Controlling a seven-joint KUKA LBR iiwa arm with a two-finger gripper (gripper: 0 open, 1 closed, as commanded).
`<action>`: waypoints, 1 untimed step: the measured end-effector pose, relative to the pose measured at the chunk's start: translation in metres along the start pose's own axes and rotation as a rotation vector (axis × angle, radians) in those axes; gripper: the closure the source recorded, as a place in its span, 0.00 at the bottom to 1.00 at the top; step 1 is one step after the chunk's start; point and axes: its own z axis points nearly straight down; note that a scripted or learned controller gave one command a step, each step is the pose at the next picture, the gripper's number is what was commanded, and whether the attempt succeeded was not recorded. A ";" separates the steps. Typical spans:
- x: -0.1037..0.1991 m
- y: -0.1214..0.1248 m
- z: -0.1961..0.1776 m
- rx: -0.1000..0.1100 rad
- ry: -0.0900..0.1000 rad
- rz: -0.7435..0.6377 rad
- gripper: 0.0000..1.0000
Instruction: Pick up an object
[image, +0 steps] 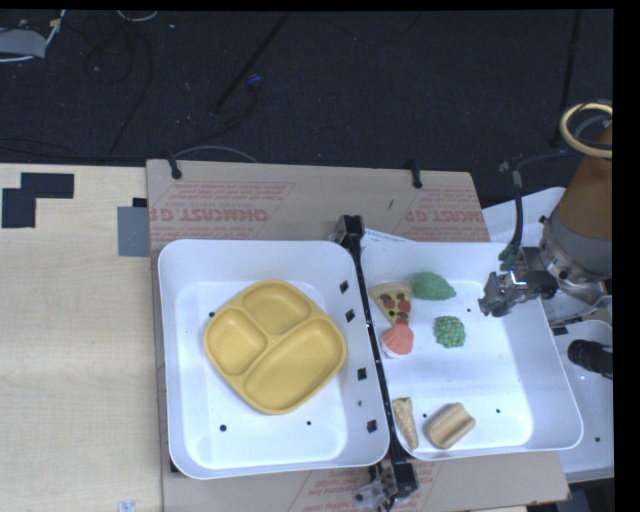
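Bins: two shallow white plastic bins side by side on cardboard; left white bin (180, 300), right white bin (520, 400).
Left bin load: yellow three-compartment plastic plate (275, 345), lying flat near the middle, compartments bare.
Right bin load: small toy foods. Pizza-slice toy (391, 298) and red strawberry-like piece (398, 340) near the left wall; dark green leafy piece (432, 286) far side; round green broccoli-like piece (449, 331) near centre; tan bread-roll piece (449, 425) and pale wedge (404, 420) at the near edge.
Arm: grey KUKA arm with orange band (590, 190) comes in from the right, wrist over the right bin's far right rim.
Gripper: two-finger gripper (497, 297) sits over the right bin, right of the leafy piece, apart from every toy. Nothing between the fingers. Spread or pressed together: cannot tell, too small and dark.
Likely target: broccoli piece or leafy piece, both near the gripper and clear of neighbours.
Handling guess: toys look light, probably hollow plastic or foam, not fragile. Smooth rounded surfaces may slip or roll under a squeeze.
Grip point: straddle the broccoli piece across its widest middle, fingers coming straight down.
Risks: pizza slice and red piece lie nearly touching, so a pinch there may catch both; bread roll may roll off the pads.
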 end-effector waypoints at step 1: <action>0.058 0.011 -0.004 0.003 0.003 -0.004 1.00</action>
